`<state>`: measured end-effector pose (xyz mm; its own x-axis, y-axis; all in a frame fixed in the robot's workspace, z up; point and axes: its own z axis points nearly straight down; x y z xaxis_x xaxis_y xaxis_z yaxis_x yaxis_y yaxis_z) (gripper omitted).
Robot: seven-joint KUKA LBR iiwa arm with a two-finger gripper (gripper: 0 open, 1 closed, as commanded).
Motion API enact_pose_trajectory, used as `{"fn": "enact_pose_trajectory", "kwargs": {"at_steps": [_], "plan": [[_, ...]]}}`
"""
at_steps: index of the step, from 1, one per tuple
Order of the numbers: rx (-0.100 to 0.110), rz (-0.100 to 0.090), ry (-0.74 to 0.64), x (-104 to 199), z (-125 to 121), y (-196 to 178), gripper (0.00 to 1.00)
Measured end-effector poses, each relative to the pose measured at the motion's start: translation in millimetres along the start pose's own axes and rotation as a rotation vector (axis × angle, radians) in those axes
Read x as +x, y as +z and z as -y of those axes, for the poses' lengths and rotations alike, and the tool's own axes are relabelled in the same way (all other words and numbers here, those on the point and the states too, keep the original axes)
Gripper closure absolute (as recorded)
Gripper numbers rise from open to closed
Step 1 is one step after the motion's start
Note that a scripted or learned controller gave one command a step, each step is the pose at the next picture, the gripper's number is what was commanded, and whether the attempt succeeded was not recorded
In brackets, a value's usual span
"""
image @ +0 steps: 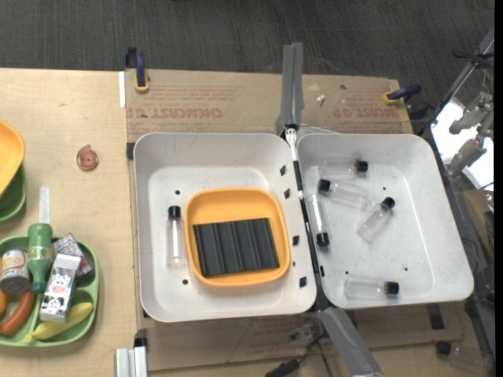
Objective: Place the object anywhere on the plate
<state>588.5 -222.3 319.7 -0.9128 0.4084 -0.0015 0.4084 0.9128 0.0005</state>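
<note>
Camera view: vial [375, 218] lying diagonal, right bin [428, 250]; plate [236, 198] left of it; gripper [470, 132] at right edge, grip state indiscernible.

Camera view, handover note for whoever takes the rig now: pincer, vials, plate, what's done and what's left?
Pincer: not seen over either bin; state unknown.
Plate: orange plate sits in the left bin, with a dark ribbed insert on it.
Vials: one capped vial lies in the left bin, just left of the plate, off it. Five more lie in the right bin: against the left wall, near the front.
Done: no vial on the plate.
Left: pick one vial and set it on the plate.
</note>
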Motion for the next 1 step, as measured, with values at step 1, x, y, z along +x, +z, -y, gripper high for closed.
{"fn": "enact_pose_trajectory", "kwargs": {"at_steps": [1], "plan": [[-0.001, 0.004, 0.003, -1.3, 0.5, -9.3, 1.0]]}}
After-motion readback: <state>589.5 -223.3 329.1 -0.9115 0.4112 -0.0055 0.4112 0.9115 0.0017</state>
